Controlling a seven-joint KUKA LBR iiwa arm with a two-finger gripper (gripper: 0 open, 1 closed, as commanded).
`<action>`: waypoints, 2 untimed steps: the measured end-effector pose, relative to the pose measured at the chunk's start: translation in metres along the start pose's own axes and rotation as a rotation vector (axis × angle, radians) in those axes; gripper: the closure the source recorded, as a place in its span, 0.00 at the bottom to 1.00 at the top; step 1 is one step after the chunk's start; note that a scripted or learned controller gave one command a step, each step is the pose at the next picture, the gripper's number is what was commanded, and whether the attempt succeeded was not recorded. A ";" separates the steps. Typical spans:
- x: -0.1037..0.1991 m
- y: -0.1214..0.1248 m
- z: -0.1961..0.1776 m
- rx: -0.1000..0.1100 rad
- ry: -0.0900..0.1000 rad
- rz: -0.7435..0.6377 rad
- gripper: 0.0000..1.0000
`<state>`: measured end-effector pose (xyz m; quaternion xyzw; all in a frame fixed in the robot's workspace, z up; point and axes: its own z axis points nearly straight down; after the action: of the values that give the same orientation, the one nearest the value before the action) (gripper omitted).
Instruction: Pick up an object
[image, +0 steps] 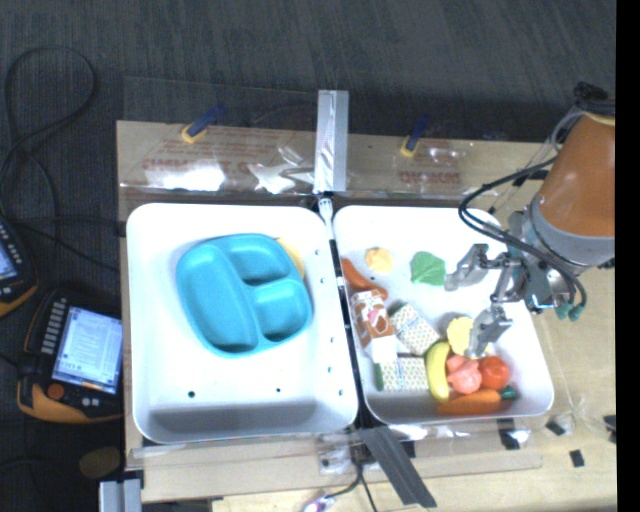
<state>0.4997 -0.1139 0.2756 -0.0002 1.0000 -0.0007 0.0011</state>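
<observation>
The right bin (530, 330) holds several toy foods: a green leaf (428, 268), a small orange-yellow piece (378, 259), a red-and-white packet (370, 312), a checkered box (412, 325), a banana (438, 368), a pale yellow piece (458, 331), a pink piece (462, 374), a red tomato (495, 372) and a carrot (470, 402). My gripper (468, 312) hangs over the right half of this bin, open. One finger points left toward the leaf. The other fingertip (482, 338) points down beside the pale yellow piece and above the pink one. Nothing sits between the fingers.
The left bin (150, 380) carries a blue divided tray (243, 290) with a yellow object peeking out behind it. A metal divider (332, 140) stands at the back between the bins. Cables run from the arm's wrist (575, 200) over the right bin's far corner.
</observation>
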 end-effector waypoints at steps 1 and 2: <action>-0.024 0.021 0.145 -0.001 0.003 0.139 0.00; -0.066 -0.057 0.164 0.000 0.001 0.377 0.00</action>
<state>0.5665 -0.1713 0.1121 0.1872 0.9823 -0.0007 0.0006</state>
